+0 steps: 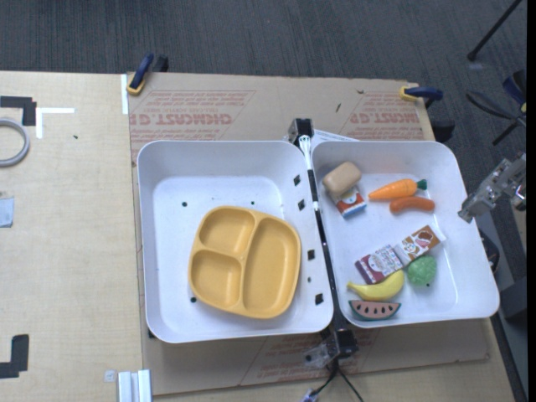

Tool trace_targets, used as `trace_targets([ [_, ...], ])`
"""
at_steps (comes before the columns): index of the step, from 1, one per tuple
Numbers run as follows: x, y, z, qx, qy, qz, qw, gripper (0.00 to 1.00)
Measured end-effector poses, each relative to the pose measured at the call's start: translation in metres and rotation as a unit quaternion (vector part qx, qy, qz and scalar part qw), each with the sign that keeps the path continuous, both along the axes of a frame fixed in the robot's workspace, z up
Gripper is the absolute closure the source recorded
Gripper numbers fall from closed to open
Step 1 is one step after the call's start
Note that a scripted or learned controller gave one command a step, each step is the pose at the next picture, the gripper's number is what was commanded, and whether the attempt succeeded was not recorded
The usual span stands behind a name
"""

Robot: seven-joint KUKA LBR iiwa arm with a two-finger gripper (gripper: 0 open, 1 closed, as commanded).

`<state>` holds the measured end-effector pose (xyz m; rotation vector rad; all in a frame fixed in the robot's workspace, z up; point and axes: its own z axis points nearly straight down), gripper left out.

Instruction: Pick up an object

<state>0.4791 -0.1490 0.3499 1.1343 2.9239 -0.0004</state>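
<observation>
Inside the right bin [469, 224] lie one carrot [392, 190], one banana [376, 288], one watermelon slice [373, 310]; fingers' [474, 207] state unclear.

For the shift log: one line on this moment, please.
gripper: at right bin edge, nothing seen held | toys in right bin | yellow plate in left bin

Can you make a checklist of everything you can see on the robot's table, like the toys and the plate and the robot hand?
Surface: two white bins side by side on cardboard on a wooden bench.
Job's things: right bin holds a bread roll, small carton, carrot, sausage, snack box, green ball, banana, watermelon slice.
Clutter: yellow divided plate in left bin.
Grippers: gripper at right bin's outer edge, nothing in it.
Cables: thin wire below bins.
Surroundings: clamps, tape roll, dark carpet.
</observation>
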Motion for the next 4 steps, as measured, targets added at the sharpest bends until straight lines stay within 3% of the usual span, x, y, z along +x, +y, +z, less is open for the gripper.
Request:
trace_targets([
  [3, 0.005, -0.001, 0.030, -0.0029, -0.006, -0.001, 1.0000, 1.00],
  [4, 0.002, 0.001, -0.045, -0.0008, 0.001, 0.325, 0.9458, 1.00],
])
